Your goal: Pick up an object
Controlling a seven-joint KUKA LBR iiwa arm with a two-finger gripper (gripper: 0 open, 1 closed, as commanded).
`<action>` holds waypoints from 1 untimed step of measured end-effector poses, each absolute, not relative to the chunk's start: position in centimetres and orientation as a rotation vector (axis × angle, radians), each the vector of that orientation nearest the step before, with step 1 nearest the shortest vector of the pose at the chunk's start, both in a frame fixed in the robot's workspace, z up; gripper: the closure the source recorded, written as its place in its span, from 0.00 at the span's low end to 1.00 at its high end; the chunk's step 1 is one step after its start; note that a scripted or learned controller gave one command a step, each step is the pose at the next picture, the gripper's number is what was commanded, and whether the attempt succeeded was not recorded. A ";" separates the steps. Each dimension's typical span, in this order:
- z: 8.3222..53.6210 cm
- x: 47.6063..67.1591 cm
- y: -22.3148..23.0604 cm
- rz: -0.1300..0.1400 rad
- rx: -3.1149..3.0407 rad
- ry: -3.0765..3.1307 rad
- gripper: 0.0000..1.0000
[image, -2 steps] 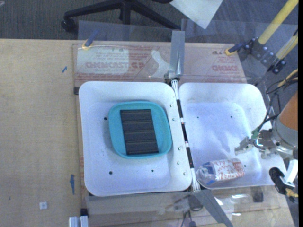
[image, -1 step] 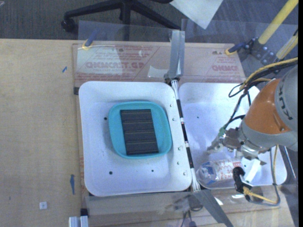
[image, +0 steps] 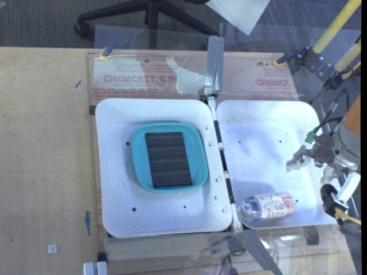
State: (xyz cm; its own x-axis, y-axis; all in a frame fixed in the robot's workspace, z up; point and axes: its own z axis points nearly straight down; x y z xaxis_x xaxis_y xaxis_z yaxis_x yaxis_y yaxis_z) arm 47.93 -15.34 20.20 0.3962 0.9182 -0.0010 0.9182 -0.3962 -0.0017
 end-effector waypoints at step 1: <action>9.0 49.3 -9.3 0.001 -2.589 -1.780 0.00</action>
